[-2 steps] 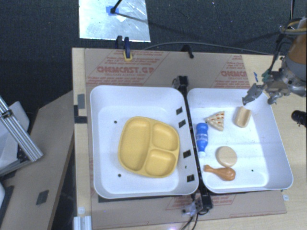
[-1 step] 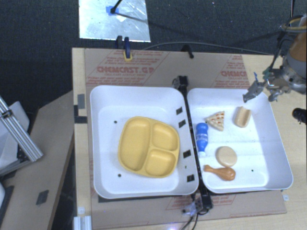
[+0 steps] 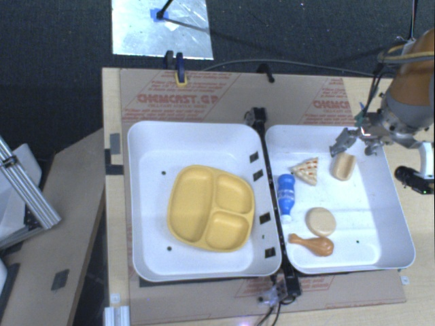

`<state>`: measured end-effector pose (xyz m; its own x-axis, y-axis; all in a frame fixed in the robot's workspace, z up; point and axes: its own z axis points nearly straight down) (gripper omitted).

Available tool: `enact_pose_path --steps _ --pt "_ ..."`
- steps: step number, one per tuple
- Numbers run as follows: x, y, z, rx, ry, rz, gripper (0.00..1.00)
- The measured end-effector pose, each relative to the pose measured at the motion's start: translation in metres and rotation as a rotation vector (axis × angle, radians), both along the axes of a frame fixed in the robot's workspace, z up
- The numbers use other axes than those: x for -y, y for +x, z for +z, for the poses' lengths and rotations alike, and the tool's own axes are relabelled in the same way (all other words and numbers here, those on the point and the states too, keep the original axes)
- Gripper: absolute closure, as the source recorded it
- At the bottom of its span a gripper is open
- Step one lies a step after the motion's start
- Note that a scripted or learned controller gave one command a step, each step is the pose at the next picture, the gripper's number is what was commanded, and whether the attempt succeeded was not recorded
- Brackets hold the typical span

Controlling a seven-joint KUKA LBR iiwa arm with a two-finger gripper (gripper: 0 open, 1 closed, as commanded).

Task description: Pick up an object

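Nearest, a drumstick (image 3: 312,244) lies in the right bin (image 3: 380,250)'s front, a bun (image 3: 320,221) just behind it, a bottle (image 3: 286,194) by its left wall. Farther back sit a pizza slice (image 3: 306,170) and roll (image 3: 343,166). Above the roll, the gripper (image 3: 356,142) spreads wide, holding nothing.

The arm (image 3: 408,80) leans in over the tabletop's far right corner, its claw (image 3: 355,141) spread wide and pointing downward
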<state>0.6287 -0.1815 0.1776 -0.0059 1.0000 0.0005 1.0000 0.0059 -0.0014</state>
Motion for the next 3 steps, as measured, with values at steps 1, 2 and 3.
enact_pose_path --steps 1,2,3 --pt "-0.002 0.005 -0.042 0.001 -0.001 0.001 0.00" --pt "-0.001 0.008 -0.086 0.010 -0.002 0.000 0.00" --pt "-0.001 0.010 -0.073 0.015 -0.003 0.003 1.00"
